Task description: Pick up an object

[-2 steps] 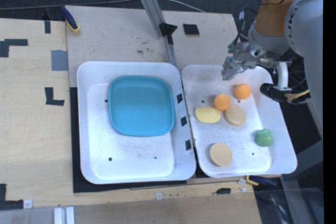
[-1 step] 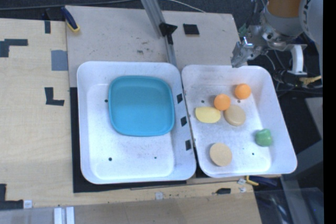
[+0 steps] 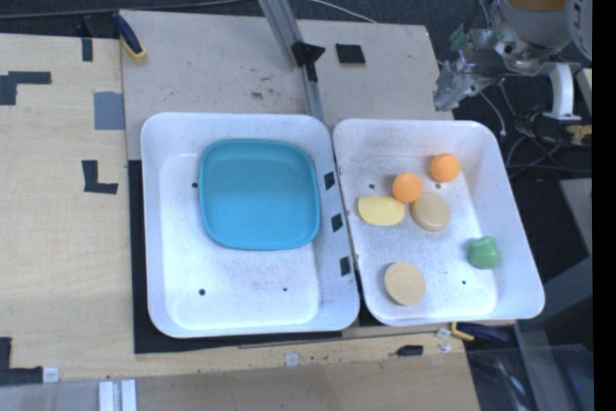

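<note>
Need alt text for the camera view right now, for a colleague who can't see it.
The gripper hangs above the bench just beyond the right bin, which holds two orange balls, a yellow piece, two tan discs and a green piece. The left bin holds a blue plate.

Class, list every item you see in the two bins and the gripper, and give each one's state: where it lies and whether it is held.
blue plate: flat in left bin
orange ball: loose, right bin
second orange ball: loose, beside yellow piece
yellow piece: lying loose
tan oval: lying loose
tan disc: lying loose
green object: loose near right wall
gripper: above the right bin's far edge, holding nothing
</note>
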Tool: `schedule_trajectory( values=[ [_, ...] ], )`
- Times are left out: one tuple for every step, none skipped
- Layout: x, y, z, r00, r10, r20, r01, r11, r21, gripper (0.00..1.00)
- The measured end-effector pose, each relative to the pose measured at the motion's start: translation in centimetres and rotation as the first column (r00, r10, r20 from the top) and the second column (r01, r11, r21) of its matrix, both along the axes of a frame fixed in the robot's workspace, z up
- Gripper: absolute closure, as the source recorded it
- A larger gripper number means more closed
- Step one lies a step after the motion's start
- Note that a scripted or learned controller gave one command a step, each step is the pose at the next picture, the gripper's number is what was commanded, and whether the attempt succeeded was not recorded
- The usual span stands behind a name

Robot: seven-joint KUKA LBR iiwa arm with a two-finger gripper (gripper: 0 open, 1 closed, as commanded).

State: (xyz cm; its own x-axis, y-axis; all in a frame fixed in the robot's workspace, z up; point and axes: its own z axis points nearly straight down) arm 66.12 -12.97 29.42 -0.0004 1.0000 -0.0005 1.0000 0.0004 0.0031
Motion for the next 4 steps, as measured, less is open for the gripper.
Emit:
schedule_trajectory(
  values=[
    [-1.2,5.0,-2.4,1.000,0.003,-0.005,-0.003,1.000,0.001,1.00],
    [-2.9,10.2,-2.5,1.000,0.004,-0.004,-0.004,1.000,0.001,1.00],
    [-3.8,14.4,-3.4,1.000,0.003,-0.004,-0.003,1.000,0.001,1.00],
    [-4.8,19.6,-5.4,1.000,0.004,-0.005,-0.004,1.000,0.001,1.00]
  ],
)
